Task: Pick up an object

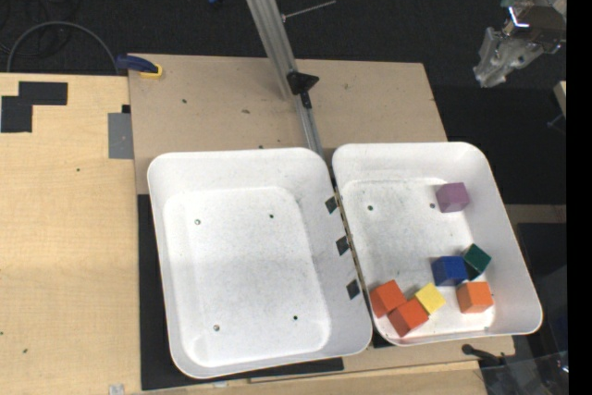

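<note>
Blocks, seven, loose in the right bin (481,164): purple block (451,196) alone toward the far side; blue block (449,270) touching green block (477,259); yellow block (430,299), two red blocks (388,296) and orange block (474,296) bunched at the near edge. Left bin (185,171) beside it. Gripper (497,57): parked far right, well off the bins, nothing in it; whether it is spread or closed, cannot tell. Risk, in my judgement: a descent into the near cluster nudges neighbours or pinches two; the bin's rim may block it.
</note>
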Robot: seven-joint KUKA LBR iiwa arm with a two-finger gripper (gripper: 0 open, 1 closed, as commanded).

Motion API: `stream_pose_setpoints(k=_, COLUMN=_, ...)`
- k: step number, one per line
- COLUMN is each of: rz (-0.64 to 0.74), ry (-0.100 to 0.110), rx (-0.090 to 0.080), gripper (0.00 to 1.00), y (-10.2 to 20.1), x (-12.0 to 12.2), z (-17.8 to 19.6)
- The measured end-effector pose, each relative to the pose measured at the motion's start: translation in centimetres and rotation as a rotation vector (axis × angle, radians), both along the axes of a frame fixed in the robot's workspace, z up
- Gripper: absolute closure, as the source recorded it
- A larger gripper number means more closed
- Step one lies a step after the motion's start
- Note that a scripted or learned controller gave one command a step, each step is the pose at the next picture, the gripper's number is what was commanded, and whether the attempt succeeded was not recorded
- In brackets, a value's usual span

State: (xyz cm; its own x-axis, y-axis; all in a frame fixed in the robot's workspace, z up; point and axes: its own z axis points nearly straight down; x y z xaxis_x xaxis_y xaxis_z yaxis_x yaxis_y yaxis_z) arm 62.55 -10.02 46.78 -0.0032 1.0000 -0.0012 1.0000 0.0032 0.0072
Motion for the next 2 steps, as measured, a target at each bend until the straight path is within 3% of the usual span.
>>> stream_pose_setpoints(k=1, rz=-0.001, ry=0.009, rx=0.001, gripper=1.0, y=2.8, x=3.7, z=-0.2)
stream_pose_setpoints(k=2, rz=0.001, ry=0.001, rx=0.002, gripper=1.0, y=6.0, x=3.1, z=7.8)
